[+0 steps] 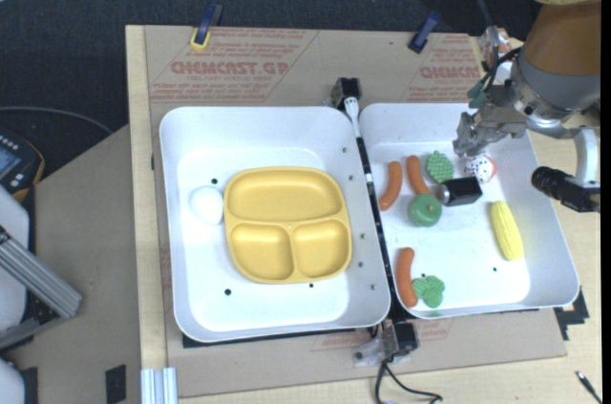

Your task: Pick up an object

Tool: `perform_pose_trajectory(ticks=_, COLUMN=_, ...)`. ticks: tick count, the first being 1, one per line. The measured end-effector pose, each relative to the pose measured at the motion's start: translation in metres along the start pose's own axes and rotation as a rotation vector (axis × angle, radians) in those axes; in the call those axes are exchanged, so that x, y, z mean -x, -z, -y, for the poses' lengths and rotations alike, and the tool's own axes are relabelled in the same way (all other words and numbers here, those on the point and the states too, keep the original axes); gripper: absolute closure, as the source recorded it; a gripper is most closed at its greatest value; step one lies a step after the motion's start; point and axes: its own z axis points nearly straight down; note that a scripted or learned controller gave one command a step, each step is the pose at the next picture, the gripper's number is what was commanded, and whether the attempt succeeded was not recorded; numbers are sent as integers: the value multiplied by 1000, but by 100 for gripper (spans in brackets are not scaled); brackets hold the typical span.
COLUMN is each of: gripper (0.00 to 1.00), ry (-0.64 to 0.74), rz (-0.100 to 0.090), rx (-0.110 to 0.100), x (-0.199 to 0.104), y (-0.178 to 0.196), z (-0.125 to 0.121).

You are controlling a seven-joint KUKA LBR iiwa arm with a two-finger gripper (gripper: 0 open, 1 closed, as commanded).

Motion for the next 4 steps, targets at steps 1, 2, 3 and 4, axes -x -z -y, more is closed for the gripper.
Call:
perform_pose_trajectory(ticks=1, gripper=100, ry=-2, rz=1, rx=-2, x=-45, y=-7, z=17)
perform_pose_trajectory(ticks=2, gripper=100, ry=-1, rz=0, rx=-1, x=-92, y=-9, z=25)
perform_pose_trajectory(ticks=3, gripper=100, ry=-4, rz=3, rx=3, x=-87, y=-11, z=16)
perform_pose_trajectory(ticks=4, gripper=100, ry=-4, rz=2, rx=-1, x=-106, y=-17, z=20)
